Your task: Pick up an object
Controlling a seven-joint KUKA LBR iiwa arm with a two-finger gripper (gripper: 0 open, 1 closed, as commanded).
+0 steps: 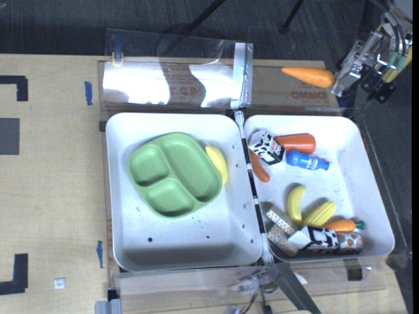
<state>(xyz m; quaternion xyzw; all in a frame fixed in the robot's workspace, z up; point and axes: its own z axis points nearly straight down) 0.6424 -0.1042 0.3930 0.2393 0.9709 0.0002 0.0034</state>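
Up at the top right, the gripper point(340, 78) hangs above the bench behind the right bin point(366, 169), its fingers pinching the thick end of an orange carrot point(308, 76) that sticks out level toward the left, clear of the bin's rim. In the right bin lie a black-and-white carton point(264, 146), a red cylinder point(296, 141), a blue bottle point(306, 161), a yellow banana point(296, 203) and a yellow corn cob point(319, 212), with more small packages crowded along the near wall. The left bin point(131, 241) holds a green divided plate point(173, 173) with a yellow piece point(218, 163) tucked against its right edge.
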